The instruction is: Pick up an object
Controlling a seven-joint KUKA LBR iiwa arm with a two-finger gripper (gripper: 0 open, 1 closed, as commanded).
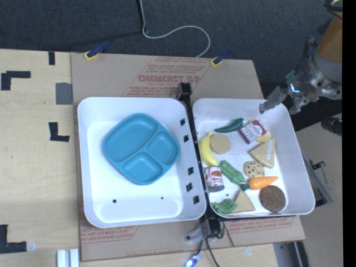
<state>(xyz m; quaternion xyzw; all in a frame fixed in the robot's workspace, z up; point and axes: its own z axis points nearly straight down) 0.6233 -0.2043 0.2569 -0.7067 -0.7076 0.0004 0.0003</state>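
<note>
Left bin [89,149]: blue tray [141,148].
Right bin [297,154]: toy food, including banana [207,149], carrot [261,182], cookie [272,198].
Gripper [282,100]: above right bin's far right corner, holding nothing; finger state unclear.

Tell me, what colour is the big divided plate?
Light blue. The plate shows clearly in the camera view.

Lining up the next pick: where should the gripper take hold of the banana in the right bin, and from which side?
Probably from straight above, at the middle of the banana. It lies flat, curving along the right bin's left wall, so close the fingers across its narrow width. The round cracker sits close against its right side and the wall is near its left, so finger room looks tight. The gripper is over the bin's upper right rim.
</note>
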